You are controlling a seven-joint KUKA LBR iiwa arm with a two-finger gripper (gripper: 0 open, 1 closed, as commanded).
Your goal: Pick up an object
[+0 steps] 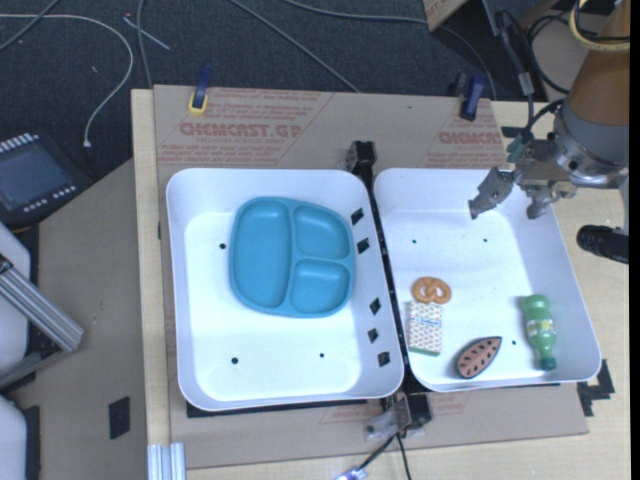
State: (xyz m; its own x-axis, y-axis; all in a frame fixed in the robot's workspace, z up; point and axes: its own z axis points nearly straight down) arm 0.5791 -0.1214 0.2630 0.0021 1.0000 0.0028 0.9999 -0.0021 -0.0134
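My gripper [513, 197] hangs over the far part of the right bin [455, 230], its two fingers spread open with nothing between them. Well below it, near the bin's front, lie a small pretzel [431, 290], a white patterned packet [424, 327], a brown oval piece [478, 357] and a green bottle [539, 330] on its side at the right. All of them sit apart from the gripper.
The left bin [200, 348] holds a blue divided plate [292, 256]. Black clips [368, 268] line the seam between the bins. Cables run over the dark floor beyond the bench. A cardboard sheet lies under both bins.
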